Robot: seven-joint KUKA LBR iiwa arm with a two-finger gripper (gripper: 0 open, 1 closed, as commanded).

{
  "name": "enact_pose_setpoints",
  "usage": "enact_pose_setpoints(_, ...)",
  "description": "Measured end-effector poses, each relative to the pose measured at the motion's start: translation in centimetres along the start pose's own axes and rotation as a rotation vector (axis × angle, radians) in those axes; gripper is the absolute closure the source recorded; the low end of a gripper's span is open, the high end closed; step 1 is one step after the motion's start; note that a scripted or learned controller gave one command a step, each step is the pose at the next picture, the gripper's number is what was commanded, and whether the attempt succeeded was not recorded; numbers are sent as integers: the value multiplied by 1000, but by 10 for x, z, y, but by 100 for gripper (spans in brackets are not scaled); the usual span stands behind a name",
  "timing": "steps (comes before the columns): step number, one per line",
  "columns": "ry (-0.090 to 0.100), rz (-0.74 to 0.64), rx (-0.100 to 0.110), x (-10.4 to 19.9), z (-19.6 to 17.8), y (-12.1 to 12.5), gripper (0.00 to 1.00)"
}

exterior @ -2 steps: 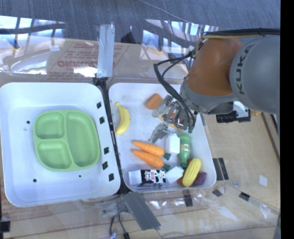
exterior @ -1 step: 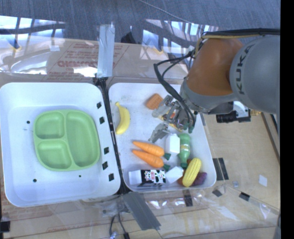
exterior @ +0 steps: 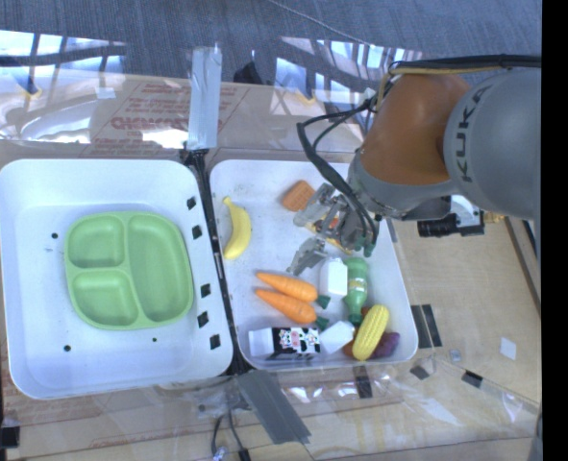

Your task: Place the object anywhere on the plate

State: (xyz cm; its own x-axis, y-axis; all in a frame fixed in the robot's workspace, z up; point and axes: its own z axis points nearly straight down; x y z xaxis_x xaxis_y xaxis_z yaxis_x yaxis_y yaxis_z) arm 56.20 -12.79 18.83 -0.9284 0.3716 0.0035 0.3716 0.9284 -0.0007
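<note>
A light green divided plate (exterior: pixel 128 269) lies in the left bin (exterior: pixel 14 257). The right bin (exterior: pixel 264 176) holds a banana (exterior: pixel 236 229), a small orange piece (exterior: pixel 299 196), two carrots (exterior: pixel 285 295), a white bottle (exterior: pixel 333 279), a green bottle (exterior: pixel 358 288), a corn cob (exterior: pixel 371 331) and a black-and-white carton (exterior: pixel 285 341). My gripper (exterior: pixel 306 236) hangs over the middle of the right bin, just above the carrots and right of the banana. It is open, its two fingers spread apart with bare bin floor between them.
A purple item (exterior: pixel 391 344) pokes out beside the corn in the right bin's front corner. The black divider (exterior: pixel 210 257) between the bins runs from back to front. The arm's orange band (exterior: pixel 408 128) looms over the right bin's back right corner.
</note>
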Motion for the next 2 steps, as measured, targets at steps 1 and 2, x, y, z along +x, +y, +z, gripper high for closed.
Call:
enact_pose_setpoints(1, 0, 0, 0, 0, 0, 0, 0)
enact_pose_setpoints(2, 0, 0, 0, 0, 0, 0, 0)
